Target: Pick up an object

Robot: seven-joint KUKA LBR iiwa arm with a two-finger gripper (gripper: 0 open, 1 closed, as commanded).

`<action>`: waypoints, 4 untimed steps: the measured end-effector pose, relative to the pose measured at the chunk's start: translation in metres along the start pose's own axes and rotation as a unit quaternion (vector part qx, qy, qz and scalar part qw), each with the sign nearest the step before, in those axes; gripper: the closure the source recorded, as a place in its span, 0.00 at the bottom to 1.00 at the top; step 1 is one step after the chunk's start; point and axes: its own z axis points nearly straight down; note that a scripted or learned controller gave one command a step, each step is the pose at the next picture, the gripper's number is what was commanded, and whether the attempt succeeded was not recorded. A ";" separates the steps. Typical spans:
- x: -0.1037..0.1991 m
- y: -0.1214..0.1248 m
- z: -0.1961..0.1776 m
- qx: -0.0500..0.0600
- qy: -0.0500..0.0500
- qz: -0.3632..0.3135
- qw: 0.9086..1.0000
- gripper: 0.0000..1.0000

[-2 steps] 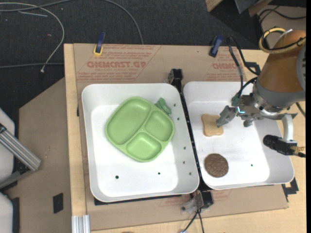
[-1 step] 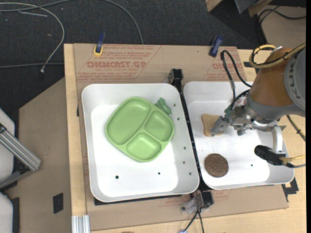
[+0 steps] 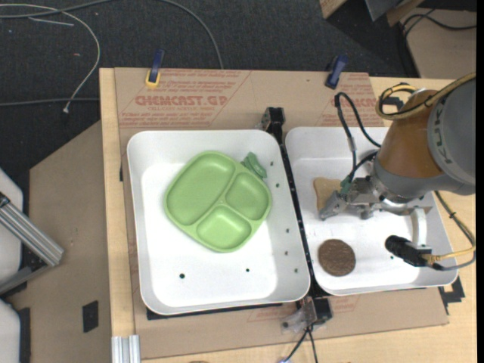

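Cookie (image 3: 336, 256), brown, round, flat on floor of right bin (image 3: 363, 282), just below my claw (image 3: 330, 206); looks light, stiff, crumbly; pinch across rim; claw's grip state unclear; green plate (image 3: 218, 200) in left bin (image 3: 151, 225).

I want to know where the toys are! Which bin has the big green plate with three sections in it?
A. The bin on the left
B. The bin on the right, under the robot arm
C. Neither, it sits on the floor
A: the green plate lies in the left bin, while the gripper is over the right bin near a brown disc.
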 end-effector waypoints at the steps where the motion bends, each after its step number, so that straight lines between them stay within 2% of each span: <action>1: 0.000 0.001 -0.013 -0.003 0.000 0.000 1.000 1.00; 2: 0.001 -0.008 -0.065 -0.005 -0.002 0.000 1.000 1.00; 3: -0.004 -0.008 -0.129 -0.006 -0.002 -0.001 1.000 1.00; 4: -0.004 -0.006 -0.175 -0.006 -0.002 -0.001 1.000 1.00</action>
